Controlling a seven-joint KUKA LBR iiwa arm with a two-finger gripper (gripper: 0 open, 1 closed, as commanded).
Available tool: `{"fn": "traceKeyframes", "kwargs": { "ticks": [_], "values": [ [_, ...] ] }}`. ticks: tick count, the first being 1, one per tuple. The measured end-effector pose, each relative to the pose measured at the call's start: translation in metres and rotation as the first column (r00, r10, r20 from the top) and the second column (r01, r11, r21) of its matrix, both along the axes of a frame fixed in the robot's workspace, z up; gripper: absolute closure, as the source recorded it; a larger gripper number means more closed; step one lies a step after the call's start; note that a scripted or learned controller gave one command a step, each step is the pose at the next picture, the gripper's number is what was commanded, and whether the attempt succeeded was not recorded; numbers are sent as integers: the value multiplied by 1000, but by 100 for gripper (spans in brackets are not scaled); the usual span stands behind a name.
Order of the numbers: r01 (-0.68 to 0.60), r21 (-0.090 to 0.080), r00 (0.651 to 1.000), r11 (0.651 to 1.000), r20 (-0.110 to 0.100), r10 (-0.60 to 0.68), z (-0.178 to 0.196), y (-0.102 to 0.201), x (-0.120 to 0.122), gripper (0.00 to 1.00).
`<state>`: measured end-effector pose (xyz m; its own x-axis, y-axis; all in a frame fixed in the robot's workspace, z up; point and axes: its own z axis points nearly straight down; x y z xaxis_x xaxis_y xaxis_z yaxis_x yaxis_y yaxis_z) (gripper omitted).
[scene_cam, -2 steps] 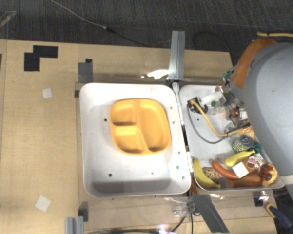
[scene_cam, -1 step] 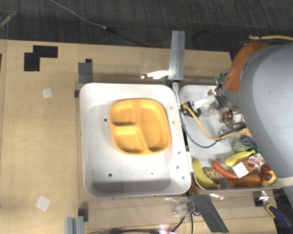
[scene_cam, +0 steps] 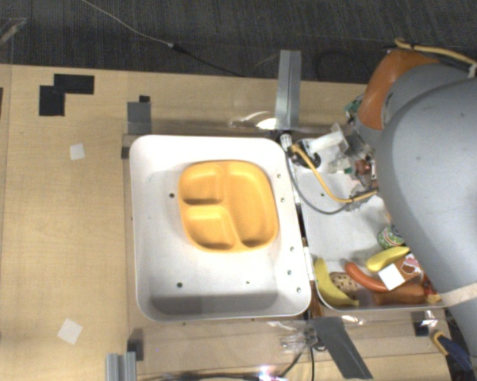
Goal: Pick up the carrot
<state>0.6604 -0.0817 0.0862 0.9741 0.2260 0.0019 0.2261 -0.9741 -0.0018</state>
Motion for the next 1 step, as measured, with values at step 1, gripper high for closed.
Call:
{"fn": "traceKeyframes", "kwargs": {
  "ticks": [1],
  "values": [
    [21,-3,1000,1000,20,-21,161,-21,6,0]
  ]
}}
